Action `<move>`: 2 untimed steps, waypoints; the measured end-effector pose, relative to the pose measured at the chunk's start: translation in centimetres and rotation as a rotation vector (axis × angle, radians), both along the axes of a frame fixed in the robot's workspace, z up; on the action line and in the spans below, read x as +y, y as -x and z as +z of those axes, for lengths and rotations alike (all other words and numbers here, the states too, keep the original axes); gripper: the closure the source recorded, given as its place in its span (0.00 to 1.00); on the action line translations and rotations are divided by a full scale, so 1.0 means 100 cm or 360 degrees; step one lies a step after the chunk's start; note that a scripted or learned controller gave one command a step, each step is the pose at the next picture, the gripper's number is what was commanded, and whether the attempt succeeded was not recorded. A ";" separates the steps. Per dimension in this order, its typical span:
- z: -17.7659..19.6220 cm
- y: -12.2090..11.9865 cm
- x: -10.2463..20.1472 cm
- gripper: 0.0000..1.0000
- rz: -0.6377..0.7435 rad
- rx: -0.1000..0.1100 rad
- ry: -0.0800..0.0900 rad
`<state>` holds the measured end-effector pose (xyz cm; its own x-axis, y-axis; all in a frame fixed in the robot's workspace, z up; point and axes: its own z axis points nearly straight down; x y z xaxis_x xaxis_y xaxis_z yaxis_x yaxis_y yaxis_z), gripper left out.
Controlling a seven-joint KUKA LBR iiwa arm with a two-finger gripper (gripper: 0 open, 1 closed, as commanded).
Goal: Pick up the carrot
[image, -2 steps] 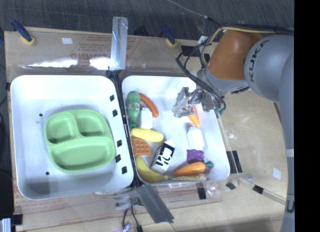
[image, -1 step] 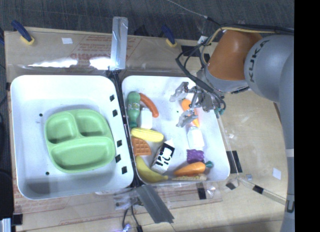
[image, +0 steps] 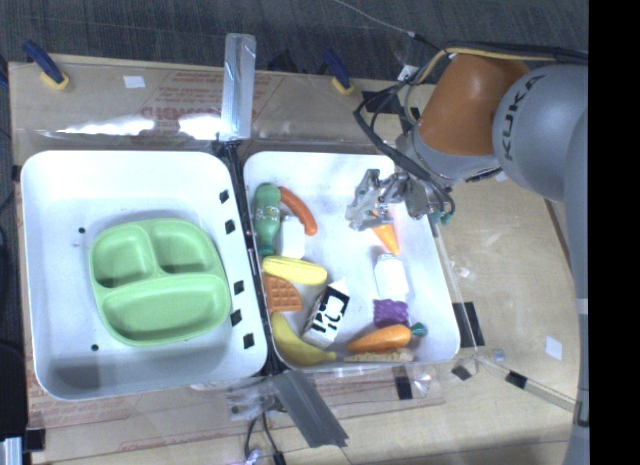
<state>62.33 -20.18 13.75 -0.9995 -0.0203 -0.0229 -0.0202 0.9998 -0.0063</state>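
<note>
Leftmost, on the desk [image: 120, 93]: we see the left bin [image: 50, 183], white and shallow.
Left bin holds: a green divided plate [image: 158, 278] with three compartments, lying flat near the bin's middle.
Between the bins: a dark divider with a metal bracket [image: 239, 83] standing at its far end.
Right bin [image: 330, 168], left side: we find a green vegetable [image: 266, 213] lying along the wall, with an orange-red sausage [image: 299, 210] just beside it.
Below those: a yellow corn-like piece [image: 294, 271], a waffle-brown piece [image: 283, 296] and a banana [image: 295, 346] curving along the near corner.
Centre near edge: a black-and-white tagged block [image: 327, 315].
Carrot [image: 382, 338]: we see it lying flat near the bin's near wall, orange body with a green tip pointing right, just below a purple item [image: 391, 310].
Above the purple item: a white cylinder [image: 391, 276], then a small orange cone [image: 387, 238].
Claw [image: 372, 205]: we see it over the far part of the right bin, just above the orange cone, well apart from the carrot; we cannot tell how wide it stands.
Arm [image: 520, 133]: grey with an orange band, reaching in from the right.
</note>
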 end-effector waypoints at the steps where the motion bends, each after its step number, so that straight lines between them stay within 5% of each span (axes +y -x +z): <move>1: 0.034 0.058 -0.009 1.00 0.0125 0.0033 -0.0005; 2: 0.033 0.059 -0.008 0.00 0.0127 0.0035 -0.0008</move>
